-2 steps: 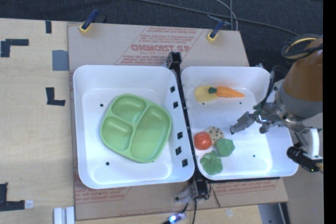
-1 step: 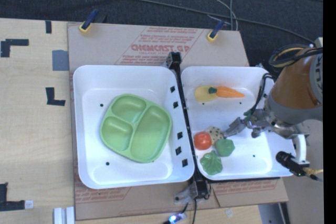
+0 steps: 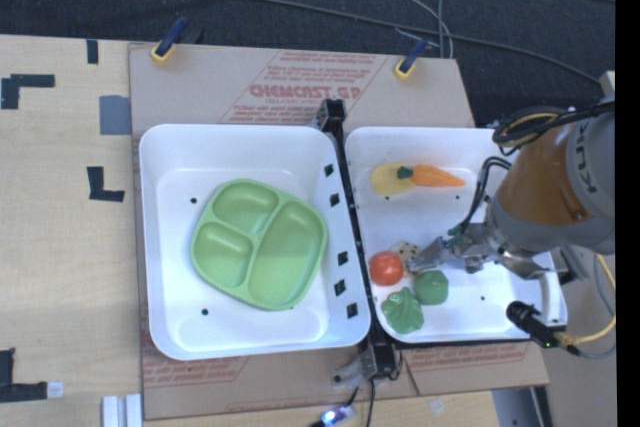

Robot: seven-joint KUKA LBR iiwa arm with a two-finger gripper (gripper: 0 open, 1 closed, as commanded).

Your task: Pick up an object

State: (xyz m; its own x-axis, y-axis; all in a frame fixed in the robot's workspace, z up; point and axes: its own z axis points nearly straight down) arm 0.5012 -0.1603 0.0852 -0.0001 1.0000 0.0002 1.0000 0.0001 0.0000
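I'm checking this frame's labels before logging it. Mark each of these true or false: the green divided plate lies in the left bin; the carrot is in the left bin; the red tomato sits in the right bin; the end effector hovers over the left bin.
1. The green divided plate lies in the left bin. True.
2. The carrot is in the left bin. False: it lies in the right bin.
3. The red tomato sits in the right bin. True.
4. The end effector hovers over the left bin. False: it is over the right bin, near the tomato.
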